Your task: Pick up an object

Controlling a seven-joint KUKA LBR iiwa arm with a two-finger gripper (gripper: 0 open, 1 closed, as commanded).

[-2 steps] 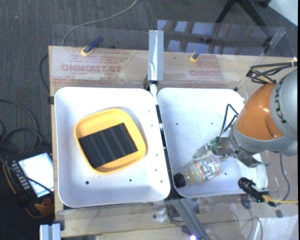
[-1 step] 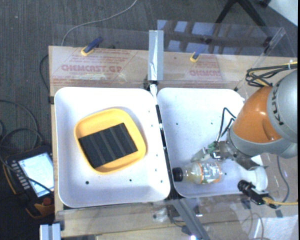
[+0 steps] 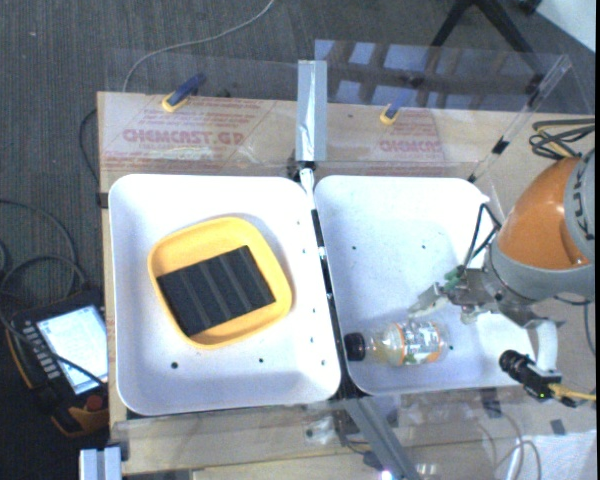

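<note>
Clear bottle (image 3: 402, 344) with black cap lies sideways, amber liquid inside.

The arm (image 3: 552, 230) entered at three o'clock: a rounded orange band over pale grey casing, with part of a dark letter on its grey shell. A black cable ran along it toward the small metallic gripper (image 3: 448, 290) at nine o'clock of the wrist.

Clear black-capped bottle (image 3: 400, 345) lies sideways in right bin (image 3: 380, 228)

Bright even light, soft shadows, slightly grainy.
</note>
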